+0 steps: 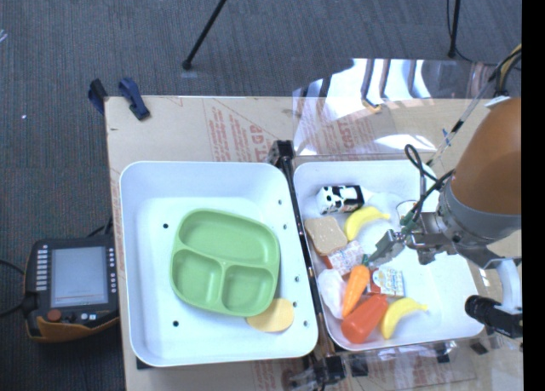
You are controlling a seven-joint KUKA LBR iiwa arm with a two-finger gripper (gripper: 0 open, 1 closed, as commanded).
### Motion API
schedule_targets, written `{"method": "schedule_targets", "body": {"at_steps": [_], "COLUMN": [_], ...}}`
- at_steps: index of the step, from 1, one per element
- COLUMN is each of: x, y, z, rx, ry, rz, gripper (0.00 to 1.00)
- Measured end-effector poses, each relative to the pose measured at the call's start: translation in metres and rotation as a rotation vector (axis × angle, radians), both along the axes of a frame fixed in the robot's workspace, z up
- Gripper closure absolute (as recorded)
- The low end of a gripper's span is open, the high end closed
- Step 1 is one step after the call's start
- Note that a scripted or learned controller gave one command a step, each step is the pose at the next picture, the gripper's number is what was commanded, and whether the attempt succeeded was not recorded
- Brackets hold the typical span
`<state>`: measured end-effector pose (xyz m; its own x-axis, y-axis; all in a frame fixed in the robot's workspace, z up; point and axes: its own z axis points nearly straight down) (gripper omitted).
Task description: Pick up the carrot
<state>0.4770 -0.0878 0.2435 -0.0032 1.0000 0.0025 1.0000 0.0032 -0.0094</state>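
Carrot (355, 288) hemmed in — red block (367, 316), bananas (400, 313), packet (388, 281) crowd it.

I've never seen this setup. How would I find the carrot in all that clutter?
Look in the right-hand white bin, among the toy food in its lower left part. The carrot lies just below the claw, slanting down to the left. It is slim, tapered and orange, unlike the blockier red-orange piece under it and the yellow bananas nearby.
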Motion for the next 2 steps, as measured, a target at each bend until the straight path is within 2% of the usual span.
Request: {"method": "schedule_targets", "body": {"at_steps": [1, 2], "x": [0.0238, 0.0248], "y": [-0.0120, -0.0157], "z": [-0.1534, -0.1450], "rx": [-0.001, -0.004], "ry": [-0.007, -0.008], "rz": [-0.248, -0.255], "gripper": [0.00, 1.00]}}
